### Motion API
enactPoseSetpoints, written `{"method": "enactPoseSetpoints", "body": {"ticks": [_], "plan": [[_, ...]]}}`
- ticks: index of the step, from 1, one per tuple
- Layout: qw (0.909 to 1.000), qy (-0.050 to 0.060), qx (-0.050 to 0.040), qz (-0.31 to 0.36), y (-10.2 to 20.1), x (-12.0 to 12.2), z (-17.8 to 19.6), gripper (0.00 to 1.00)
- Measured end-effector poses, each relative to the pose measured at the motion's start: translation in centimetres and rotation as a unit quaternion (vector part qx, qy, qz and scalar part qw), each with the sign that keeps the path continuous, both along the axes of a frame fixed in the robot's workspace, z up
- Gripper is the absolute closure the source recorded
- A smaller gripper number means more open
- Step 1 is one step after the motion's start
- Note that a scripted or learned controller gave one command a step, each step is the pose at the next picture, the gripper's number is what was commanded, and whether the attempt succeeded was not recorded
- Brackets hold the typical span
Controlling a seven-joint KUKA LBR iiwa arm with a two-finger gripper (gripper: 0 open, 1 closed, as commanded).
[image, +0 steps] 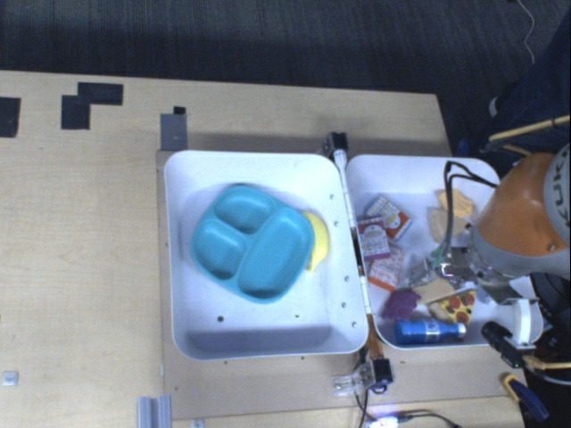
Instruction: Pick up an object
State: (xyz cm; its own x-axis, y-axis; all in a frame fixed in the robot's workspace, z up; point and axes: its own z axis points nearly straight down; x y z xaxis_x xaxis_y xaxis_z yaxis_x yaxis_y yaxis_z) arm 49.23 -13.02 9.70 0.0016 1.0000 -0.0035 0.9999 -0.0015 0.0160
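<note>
Grey two-finger gripper (446,273) hovers over right bin's (419,169) clutter; claw state indeterminate. Recommend centring on purple rounded object (401,304) before descending.

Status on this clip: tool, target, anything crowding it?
Tool low in right bin, over clutter. Nothing seen held. Purple piece, blue bottle packed close beside it.
</note>
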Motion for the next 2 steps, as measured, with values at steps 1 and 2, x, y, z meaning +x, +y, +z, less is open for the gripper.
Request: {"method": "enactPoseSetpoints", "body": {"ticks": [1, 2], "plan": [[1.0000, 0.008, 0.0022, 0.003, 8.9, -0.5, 9.5, 1.00], [1.0000, 0.008, 0.0022, 0.003, 14.1, 3.8, 8.6, 1.00]]}}
